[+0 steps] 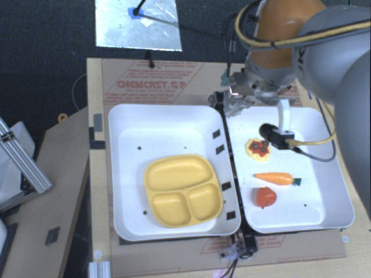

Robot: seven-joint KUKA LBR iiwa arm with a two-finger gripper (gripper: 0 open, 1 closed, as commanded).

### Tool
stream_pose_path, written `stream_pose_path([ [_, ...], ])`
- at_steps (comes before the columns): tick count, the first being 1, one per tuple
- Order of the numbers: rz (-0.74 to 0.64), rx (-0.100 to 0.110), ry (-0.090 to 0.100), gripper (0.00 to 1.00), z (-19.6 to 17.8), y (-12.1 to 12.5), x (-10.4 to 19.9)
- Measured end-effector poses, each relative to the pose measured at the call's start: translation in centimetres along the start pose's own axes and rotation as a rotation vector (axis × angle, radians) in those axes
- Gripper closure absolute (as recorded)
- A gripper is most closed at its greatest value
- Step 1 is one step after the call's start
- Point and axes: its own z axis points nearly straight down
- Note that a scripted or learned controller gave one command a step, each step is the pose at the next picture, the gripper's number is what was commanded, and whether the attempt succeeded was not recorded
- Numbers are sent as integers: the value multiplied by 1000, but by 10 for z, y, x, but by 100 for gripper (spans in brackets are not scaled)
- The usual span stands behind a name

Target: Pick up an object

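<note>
Bench seen from above, at a slant. Two white bins sit side by side on a brown board with red lettering.

My claw: over the far left corner of the right bin, just by the rim it shares with the left bin. My orange band and grey arm hang above it and hide much of it. Apart or together, I cannot tell.

Right bin, things to pick:
- Toy pizza: small, round, yellow with red spots. It lies flat about midway between the far and near edges, closer to the shared rim than to the right wall. Of the three it is closest to my claw.
- Carrot: orange, on its side, green end toward the right wall. It lies on the near side of the pizza, apart from it.
- Red tomato: just beside the carrot, toward the near edge.

Left bin:
- Yellow tray: flat, with three compartments, one long at the far side and two smaller at the near side. It sits in the near right part of the bin, close to the shared rim.

Black clips are spaced along the shared rim. A silvery sheet with a blue patch lies beyond the board's far edge.
</note>
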Motion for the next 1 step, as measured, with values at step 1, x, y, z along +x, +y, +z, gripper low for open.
stream_pose_path([
  [1,1,2,0,100,3,-9,50],
])
